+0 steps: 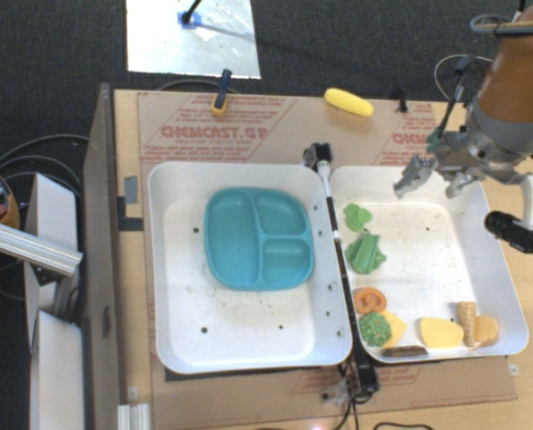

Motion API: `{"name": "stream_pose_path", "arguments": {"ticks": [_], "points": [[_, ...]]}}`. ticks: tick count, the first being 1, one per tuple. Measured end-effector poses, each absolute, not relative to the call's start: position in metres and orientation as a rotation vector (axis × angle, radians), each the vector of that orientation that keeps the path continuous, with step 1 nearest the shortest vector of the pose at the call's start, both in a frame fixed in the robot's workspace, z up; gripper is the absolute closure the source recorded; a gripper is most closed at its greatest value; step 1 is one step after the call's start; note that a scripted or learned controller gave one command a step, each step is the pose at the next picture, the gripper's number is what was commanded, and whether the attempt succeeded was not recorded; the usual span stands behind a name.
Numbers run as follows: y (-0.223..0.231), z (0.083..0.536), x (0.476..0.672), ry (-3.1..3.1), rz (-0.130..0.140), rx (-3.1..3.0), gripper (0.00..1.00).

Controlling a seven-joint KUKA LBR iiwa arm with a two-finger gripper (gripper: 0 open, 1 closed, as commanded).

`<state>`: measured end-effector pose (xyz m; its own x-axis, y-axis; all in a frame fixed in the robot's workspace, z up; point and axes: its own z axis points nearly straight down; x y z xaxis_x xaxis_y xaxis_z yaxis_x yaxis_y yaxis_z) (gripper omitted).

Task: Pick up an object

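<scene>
Hovering over the right bin point(503, 280), the gripper point(436, 179) has its jaws spread, holding nothing

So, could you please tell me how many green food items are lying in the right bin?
3. One small green piece lies near the divider at the upper left, a larger leafy one just below it, and a broccoli-like piece near the front edge. None appears hidden.
</scene>
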<state>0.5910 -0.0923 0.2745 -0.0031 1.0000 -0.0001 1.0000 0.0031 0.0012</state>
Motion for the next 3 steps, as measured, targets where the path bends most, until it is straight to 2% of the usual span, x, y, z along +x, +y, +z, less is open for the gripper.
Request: {"name": "stream_pose_path", "arguments": {"ticks": [1,2,3], "points": [[-0.094,0.111,0.534,2.228,-0.01,2.23,0.0],[-0.093,0.085,0.636,2.223,0.01,2.208,0.0],[-0.088,0.087,0.59,2.219,0.005,2.219,0.0]]}}
